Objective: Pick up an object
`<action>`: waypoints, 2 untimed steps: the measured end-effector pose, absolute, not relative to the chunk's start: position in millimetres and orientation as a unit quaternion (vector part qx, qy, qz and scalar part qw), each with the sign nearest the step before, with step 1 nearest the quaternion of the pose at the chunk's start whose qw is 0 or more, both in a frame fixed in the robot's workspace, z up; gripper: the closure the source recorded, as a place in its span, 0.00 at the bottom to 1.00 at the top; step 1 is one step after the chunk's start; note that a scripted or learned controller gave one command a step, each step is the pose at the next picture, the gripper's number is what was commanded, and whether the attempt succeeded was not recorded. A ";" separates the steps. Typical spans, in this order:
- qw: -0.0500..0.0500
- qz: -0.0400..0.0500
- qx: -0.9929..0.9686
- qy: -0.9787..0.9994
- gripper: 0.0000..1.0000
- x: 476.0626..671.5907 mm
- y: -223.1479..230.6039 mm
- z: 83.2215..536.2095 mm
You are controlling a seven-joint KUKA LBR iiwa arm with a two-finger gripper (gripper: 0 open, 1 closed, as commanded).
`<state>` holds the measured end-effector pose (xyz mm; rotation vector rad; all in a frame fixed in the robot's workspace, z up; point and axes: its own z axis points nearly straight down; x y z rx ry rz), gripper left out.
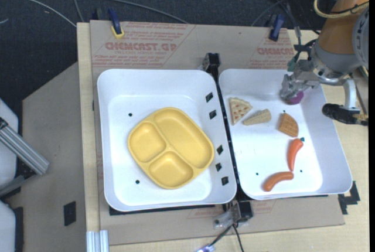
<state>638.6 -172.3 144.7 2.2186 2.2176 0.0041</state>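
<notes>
The right bin (pixel 328 145) holds several toy foods: a waffle wedge (pixel 238 109), a tan slice (pixel 258 118), an orange-brown piece (pixel 287 125), a red-orange carrot-like piece (pixel 294 152) and a sausage (pixel 276 180). A small purple object (pixel 295 96) lies at the back of this bin. My gripper (pixel 291 91) is down directly over the purple object, covering most of it. Whether the fingers hold it is hidden.
The left bin (pixel 111 98) carries a yellow divided plate (pixel 170 147). A black divider with clips (pixel 220 122) runs between the bins. Blue clamps (pixel 116 25) (pixel 275 26) hold the cardboard backing at the bench's far edge.
</notes>
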 end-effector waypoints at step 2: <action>0.004 0.002 0.707 0.708 1.00 629.9 -171.7 257.7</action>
